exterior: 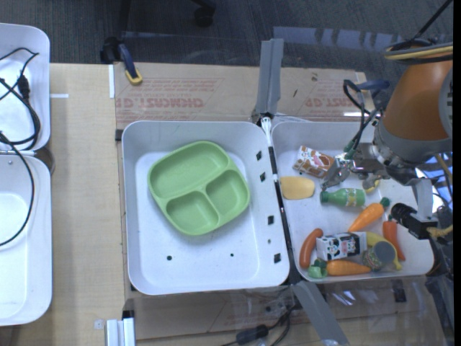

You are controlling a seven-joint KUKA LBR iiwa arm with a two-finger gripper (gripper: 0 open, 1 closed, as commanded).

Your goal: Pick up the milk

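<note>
The bench (79, 193) is holding two white bins (209, 276) side by side, sitting on flat cardboard (187, 96) near its back edge.

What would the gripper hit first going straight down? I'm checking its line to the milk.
Probably the green bottle, just below the gripper; the milk lies further toward the bin's near edge. Depth is unclear.

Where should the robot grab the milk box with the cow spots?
Probably across the long flat sides of the milk carton, coming straight down from above. It lies on its side in the right bin, so its broad face points up. Food crowds it: a sausage on its left, a carrot above, another carrot below. The end effector sits higher in the bin.
</note>
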